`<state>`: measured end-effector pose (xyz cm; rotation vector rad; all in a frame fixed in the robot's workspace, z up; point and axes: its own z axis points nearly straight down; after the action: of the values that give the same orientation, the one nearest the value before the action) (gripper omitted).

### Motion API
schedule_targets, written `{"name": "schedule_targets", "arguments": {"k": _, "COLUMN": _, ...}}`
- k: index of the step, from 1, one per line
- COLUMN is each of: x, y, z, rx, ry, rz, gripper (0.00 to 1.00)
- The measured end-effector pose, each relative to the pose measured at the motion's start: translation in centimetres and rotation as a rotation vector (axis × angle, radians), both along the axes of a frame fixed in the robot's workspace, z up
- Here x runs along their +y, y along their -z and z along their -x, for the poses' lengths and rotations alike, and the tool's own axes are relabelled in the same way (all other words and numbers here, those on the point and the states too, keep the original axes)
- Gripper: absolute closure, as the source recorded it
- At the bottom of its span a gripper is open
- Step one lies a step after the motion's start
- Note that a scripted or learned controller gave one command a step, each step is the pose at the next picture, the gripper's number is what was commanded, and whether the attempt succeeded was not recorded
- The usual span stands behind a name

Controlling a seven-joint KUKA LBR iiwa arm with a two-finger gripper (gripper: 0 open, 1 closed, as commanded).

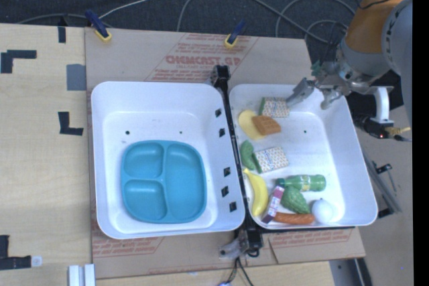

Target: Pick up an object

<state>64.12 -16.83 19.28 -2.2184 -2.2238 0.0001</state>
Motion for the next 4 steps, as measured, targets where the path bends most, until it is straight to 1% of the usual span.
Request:
{"name": "schedule_targets", "arguments": {"k": 1, "x": 5.9, "y": 9.8, "z": -1.0, "rx": 0.004, "ry": 0.000, "rz": -0.001, "gripper": 0.00}}
{"name": "schedule_targets", "arguments": {"k": 2, "x": 4.5, "y": 10.7, "z": -2.2, "rx": 0.002, "ry": 0.001, "rz": -0.001, "gripper": 0.00}}
{"name": "schedule_targets", "arguments": {"k": 3, "x": 4.4, "y": 9.7, "z": -2.2, "rx": 0.001, "ry": -0.001, "rz": 0.003, "gripper": 1.00}}
{"name": "schedule_targets", "arguments": {"k": 4, "x": 4.4, "y": 9.7, "z": -2.2, "rx": 0.001, "ry": -0.001, "rz": 0.004, "gripper": 0.00}}
